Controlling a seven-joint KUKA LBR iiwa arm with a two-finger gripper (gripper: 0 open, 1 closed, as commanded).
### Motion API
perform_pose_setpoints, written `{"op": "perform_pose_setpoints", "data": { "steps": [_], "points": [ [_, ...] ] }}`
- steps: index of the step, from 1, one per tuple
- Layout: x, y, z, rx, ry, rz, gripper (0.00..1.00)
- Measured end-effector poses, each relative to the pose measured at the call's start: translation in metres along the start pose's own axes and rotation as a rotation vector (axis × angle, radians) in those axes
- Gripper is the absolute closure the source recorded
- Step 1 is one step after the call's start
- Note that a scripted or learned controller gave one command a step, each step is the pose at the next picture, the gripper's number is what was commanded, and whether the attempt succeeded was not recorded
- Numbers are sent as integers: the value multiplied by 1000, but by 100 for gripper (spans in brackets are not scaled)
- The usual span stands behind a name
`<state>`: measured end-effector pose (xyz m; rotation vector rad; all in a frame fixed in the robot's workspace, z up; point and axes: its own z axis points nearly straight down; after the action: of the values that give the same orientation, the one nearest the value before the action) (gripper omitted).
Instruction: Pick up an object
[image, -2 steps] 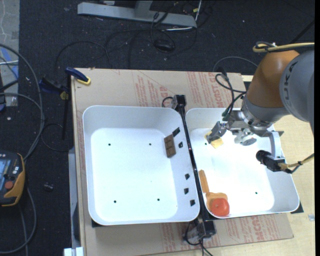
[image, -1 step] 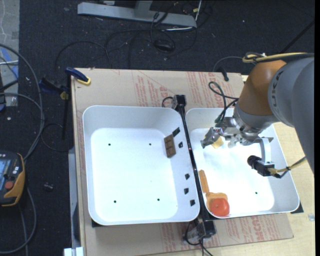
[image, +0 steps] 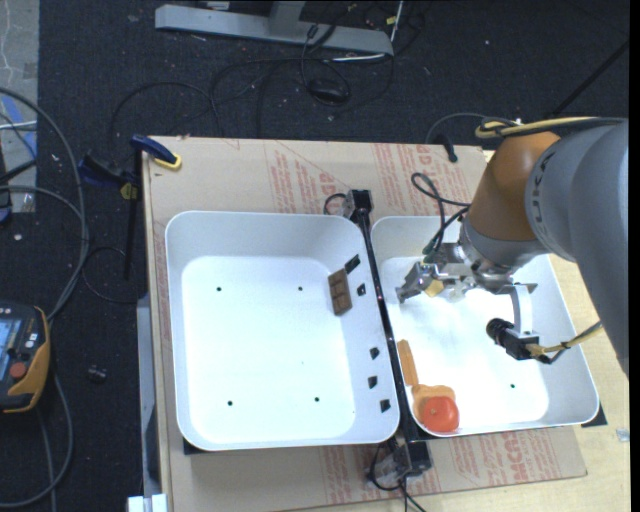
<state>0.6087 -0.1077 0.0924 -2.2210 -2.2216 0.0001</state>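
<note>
Two shallow white bins side by side: left bin (image: 200, 330), right bin (image: 560, 390). Grey arm with orange band (image: 520, 190) entering from the frame's right. Gripper (image: 425, 283) low over right bin's upper left, grip state impossible to tell. Below it, lower in frame: orange-handled, red-headed toy (image: 425, 392), long axis running up-frame along the divider. Brown bar (image: 340, 292) left, across the divider.

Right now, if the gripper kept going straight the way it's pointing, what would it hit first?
The gripper points down and toward the divider, so it would probably meet the right bin's bare white floor first; depth is unclear here.
</note>
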Motion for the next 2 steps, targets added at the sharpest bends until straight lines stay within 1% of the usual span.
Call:
{"op": "perform_pose_setpoints", "data": {
  "steps": [1,2],
  "points": [
    [0,0,-10,0,0,0,100],
    [-4,-8,-55,-1,0,1,100]
  ]
}}
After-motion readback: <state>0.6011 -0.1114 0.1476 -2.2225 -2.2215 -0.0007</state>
